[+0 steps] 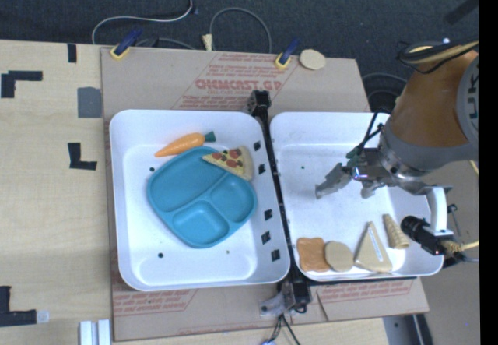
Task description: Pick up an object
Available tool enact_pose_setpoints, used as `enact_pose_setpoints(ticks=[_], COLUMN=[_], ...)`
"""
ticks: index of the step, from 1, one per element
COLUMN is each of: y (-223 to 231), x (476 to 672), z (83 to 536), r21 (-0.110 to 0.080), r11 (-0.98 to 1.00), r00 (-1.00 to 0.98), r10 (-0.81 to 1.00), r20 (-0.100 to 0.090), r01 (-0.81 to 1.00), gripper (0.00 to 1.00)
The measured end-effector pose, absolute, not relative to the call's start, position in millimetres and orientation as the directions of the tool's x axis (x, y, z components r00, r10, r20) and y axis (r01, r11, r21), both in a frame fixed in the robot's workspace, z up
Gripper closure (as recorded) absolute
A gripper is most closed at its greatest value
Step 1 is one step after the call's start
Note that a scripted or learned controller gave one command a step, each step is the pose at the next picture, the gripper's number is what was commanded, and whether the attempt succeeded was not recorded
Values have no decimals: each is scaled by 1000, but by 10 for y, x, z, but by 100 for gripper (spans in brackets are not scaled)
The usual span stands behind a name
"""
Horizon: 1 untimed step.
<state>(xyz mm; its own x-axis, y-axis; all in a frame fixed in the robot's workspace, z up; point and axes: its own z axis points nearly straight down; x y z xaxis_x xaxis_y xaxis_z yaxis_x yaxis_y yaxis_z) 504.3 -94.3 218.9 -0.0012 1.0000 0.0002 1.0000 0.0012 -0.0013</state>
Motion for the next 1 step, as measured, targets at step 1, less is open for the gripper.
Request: enact_pose_setpoints(ticks=[1], y=[-890], x=[5732], z=[1817], r21=[0], r11=[4], r00=[-4], r10=[1000], r20=[0], r01=[1000], gripper=[0])
